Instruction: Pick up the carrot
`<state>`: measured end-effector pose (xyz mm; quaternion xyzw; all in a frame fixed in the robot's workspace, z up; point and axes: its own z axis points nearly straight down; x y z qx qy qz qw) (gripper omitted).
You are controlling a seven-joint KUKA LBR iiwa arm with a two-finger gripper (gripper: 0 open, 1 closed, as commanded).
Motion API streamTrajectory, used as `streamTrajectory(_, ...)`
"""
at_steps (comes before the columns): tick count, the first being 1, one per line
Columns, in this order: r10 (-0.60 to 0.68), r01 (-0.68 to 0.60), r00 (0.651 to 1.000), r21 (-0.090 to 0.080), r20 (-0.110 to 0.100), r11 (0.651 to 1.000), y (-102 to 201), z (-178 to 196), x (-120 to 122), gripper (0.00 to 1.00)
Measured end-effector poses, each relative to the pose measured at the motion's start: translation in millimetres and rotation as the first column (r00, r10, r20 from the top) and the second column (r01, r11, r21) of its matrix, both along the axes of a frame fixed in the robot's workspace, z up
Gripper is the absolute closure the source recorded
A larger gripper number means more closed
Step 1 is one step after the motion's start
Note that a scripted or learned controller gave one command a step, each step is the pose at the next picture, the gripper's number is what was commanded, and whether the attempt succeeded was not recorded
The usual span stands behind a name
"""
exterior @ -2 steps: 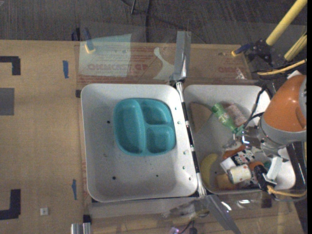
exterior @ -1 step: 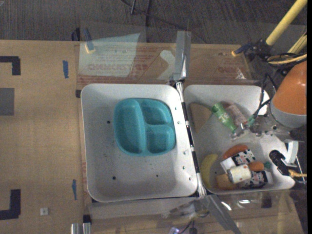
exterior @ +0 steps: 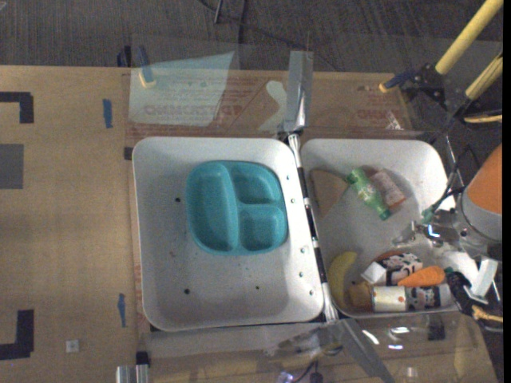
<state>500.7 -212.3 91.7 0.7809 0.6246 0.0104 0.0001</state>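
Note:
The orange carrot (exterior: 421,277) lies in the right bin (exterior: 329,159) near its front right corner. It rests among a white bottle (exterior: 409,298) and a small dark-labelled container (exterior: 397,266). My gripper (exterior: 436,231) hangs over the right side of that bin, just behind and slightly right of the carrot. The grey wrist and orange band sit above it at the frame's right edge. Nothing shows held in the gripper.
The right bin also holds a banana (exterior: 343,274), a green bottle (exterior: 369,193) and a brown triangular piece (exterior: 325,187). A teal divided plate (exterior: 236,207) sits in the left bin (exterior: 160,238). Yellow poles (exterior: 473,29) stand at the back right.

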Motion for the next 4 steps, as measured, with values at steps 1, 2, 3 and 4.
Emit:
streamTrajectory(1, 0.338, -0.338, 0.941, -0.021, -0.002, 0.941, -1, -2, -16, 0.00)
streamTrajectory(2, 0.334, -0.334, 0.942, -0.031, 0.001, 0.942, -4, 10, -15, 1.00)
streamTrajectory(3, 0.332, -0.332, 0.943, -0.015, -0.014, 0.943, -9, 8, 14, 1.00)
streamTrajectory(4, 0.334, -0.334, 0.942, -0.010, -0.015, 0.942, -7, 8, 14, 0.00)
